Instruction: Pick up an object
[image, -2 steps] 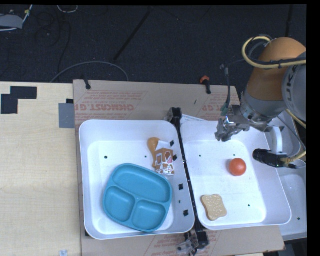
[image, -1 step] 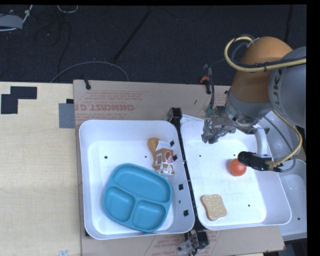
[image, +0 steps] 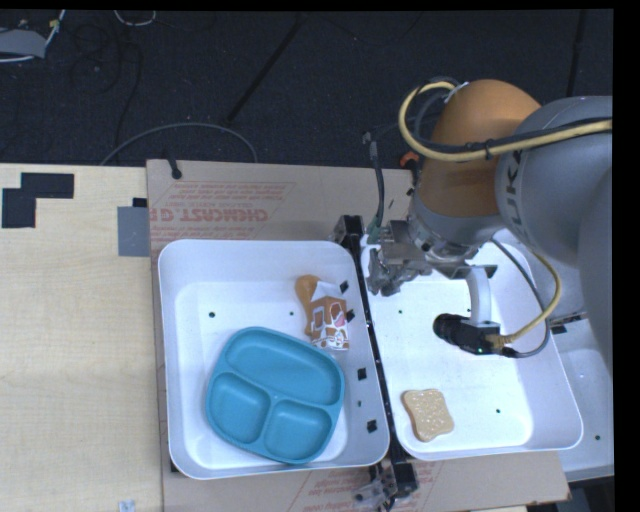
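Gripper (image: 385, 270) hung at the right bin's (image: 540, 425) ten o'clock corner, grip state impossible to tell, while toast slice (image: 428, 414) lay at that bin's seven o'clock, well apart from it.

Both bins (image: 180, 300) are white. A divided tray (image: 272, 393) at lower centre is turquoise blue. Above it lies a tan piece (image: 306, 291) beside a small packet (image: 329, 325) printed brown and white. The toast slice (image: 428, 413) at lower right is golden brown, speckled. The desk (image: 70, 320) is pale wood.
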